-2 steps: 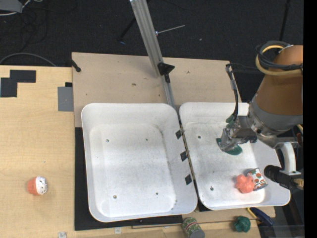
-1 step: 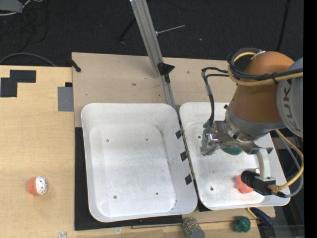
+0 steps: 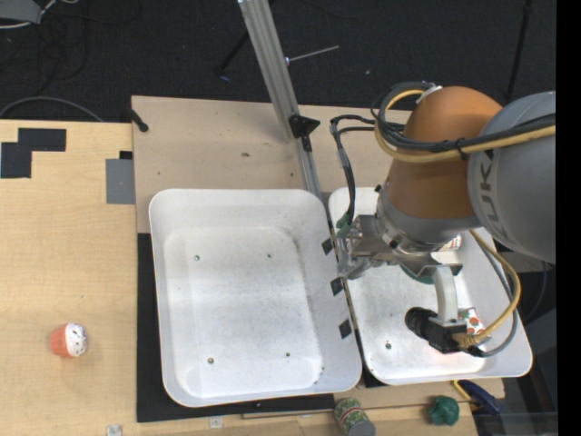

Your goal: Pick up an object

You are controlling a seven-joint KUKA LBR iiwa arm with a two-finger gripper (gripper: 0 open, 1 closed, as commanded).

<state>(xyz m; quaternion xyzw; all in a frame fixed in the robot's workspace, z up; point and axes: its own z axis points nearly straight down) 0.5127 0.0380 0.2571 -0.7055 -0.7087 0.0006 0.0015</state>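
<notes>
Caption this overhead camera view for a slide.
Robot arm leans over the right bin beside the left bin; small orange-and-white object lies outside them.

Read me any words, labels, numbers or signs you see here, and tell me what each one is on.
"UK": dark letters on the grey arm, apparently part of a longer word whose remainder is hidden.
Orange-and-white ball on the bench: dark marks, too small to read.
Nothing else is legible.

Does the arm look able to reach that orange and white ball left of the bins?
Probably not: the ball lies on the wooden surface outside both bins, with the whole left bin between it and the arm.
</notes>
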